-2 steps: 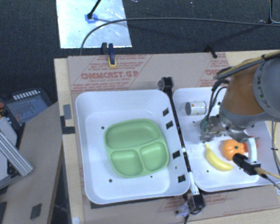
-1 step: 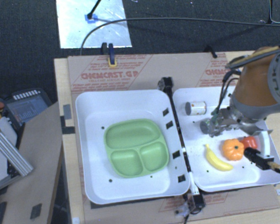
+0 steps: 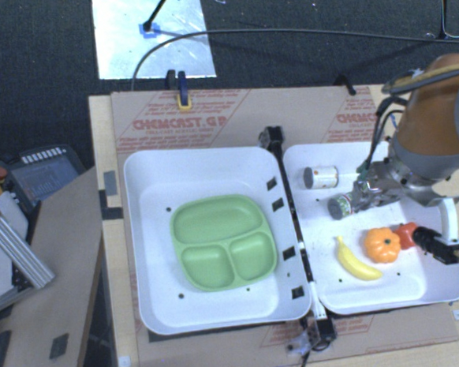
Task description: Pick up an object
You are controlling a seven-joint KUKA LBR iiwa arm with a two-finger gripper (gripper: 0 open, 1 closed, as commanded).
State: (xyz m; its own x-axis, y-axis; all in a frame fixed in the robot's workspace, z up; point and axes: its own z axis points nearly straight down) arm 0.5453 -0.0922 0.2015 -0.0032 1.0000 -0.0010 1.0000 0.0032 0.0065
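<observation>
— How many bins?
— Two white bins (image 3: 151, 248) (image 3: 437, 285); one green three-compartment plate (image 3: 216, 215).
— And the small things?
— One banana (image 3: 356, 262); one orange pumpkin (image 3: 382, 244); one red item (image 3: 408, 233), half hidden; one white can (image 3: 321, 177); one grey-green can (image 3: 340, 206).

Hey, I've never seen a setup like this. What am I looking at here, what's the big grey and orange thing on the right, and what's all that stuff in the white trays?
This is one photo from a camera fixed overhead, looking down at a slant. The grey and orange shape is a robot arm. Its gripper is the part that grabs things, and its job is to pick up an object. The left bin holds a green divided plate. The right bin holds a white can, a small greyish can, a banana, an orange pumpkin and a red thing partly hidden behind it. The gripper is low beside the small greyish can. Whether it holds it, I cannot tell.
</observation>
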